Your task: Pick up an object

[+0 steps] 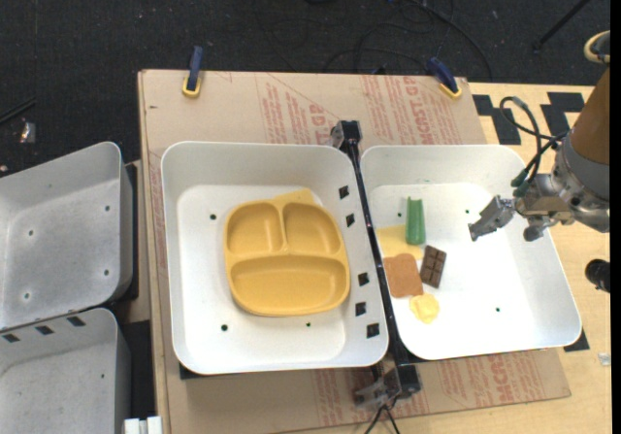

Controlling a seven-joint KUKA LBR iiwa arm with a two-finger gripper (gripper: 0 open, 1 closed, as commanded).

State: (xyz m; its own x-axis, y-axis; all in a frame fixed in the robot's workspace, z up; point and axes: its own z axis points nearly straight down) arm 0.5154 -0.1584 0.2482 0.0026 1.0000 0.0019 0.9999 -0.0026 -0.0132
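- You've got four small candidates clustered in the right bin (543,325), all near its left wall, close to the divider.
- Green block (415,221): upright-ish long piece, topmost of the cluster, lying on the bin floor.
- Dark brown chocolate-like bar (433,266): just below and slightly right of the green block, tilted.
- Orange-brown flat piece (403,274): just beside the brown bar on its left, edges look touching or nearly so; can't tell which.
- Small yellow lump (424,308): directly below the orange-brown piece, touching or just beside it.
- A pale yellow flat item (389,239) sits under or behind the top of the orange-brown piece; shape unclear.
- Pincer (488,218): over the right bin, right of the cluster and well apart from it, roughly level with the green block. Nothing is between its fingers. Whether it's spread or pressed together, you can't tell at this angle.
- Arm (582,170) comes in from the right edge, grey wrist with cabling above it.
- Left bin (194,325) holds a yellow divided tray (287,258), three compartments, lying flat near centre.
- Both bins sit side by side on a cardboard-covered worktop (262,102), with two yellow-and-blue clamps (192,76) on its far edge.
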